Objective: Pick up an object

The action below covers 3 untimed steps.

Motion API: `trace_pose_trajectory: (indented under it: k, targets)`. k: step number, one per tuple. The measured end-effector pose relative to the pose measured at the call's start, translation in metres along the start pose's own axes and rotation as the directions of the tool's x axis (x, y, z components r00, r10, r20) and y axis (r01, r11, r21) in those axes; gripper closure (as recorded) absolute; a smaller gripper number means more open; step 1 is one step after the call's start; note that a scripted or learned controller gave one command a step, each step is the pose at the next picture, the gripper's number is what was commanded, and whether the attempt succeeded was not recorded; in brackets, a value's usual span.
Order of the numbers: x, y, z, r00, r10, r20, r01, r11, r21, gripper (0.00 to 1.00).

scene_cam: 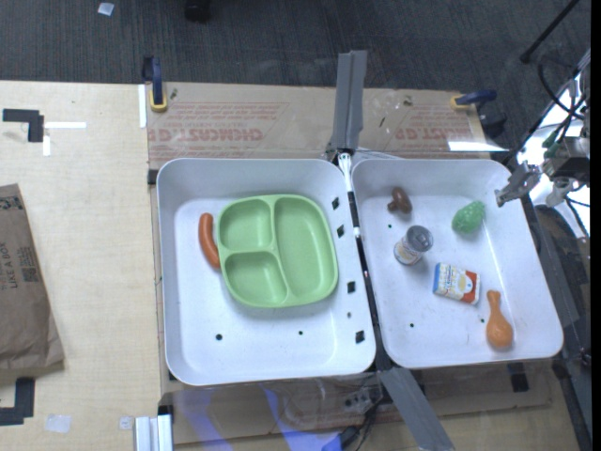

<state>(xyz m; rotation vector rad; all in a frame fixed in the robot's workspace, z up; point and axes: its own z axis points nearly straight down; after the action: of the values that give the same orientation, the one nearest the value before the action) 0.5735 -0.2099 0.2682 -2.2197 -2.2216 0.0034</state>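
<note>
Orange drumstick-shaped toy [498, 325] lies nearest the viewer, in the right bin [535, 252] near its front-right corner, thin end pointing back. Just behind it: small white carton w/ red and blue print [456, 283], lying flat. Mid-bin: short can [412, 245], tipped. Further back: brown lump [400, 201] and green leafy toy [469, 218].

Left bin [178, 280] holds a green three-compartment plate [279, 249], w/ an orange sausage-like toy [208, 240] just beside its left rim.

Gripper [518, 184] sits at the right bin's back-right rim, near the green toy; fingers too small and blurred to read, so cannot tell whether apart or together. Nothing seen between them.

Handling (judgement): green toy prob. light, soft plastic, bumpy, so fair friction; take across its narrow width. Can is stiff but round, likely to roll or slip. Carton is light, may crush; grip on short sides.

Room: green toy stands apart from its neighbours, but the back wall and right rim are close, so approach from above. Bin centre offers the most free floor. Plate crowds the left bin's middle.
</note>
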Motion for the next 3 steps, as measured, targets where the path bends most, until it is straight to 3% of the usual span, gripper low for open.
trace_pose_trajectory:
  k: [1,2,3]
  targets:
    - [-0.011,0.038,0.093,0.993,0.120,0.000,-0.120,0.993,0.000,0.00]
    - [-0.001,0.054,0.177,0.999,0.043,-0.010,-0.043,0.999,0.000,0.00]
    - [-0.005,0.053,0.167,0.999,0.045,-0.002,-0.045,0.999,-0.002,1.00]
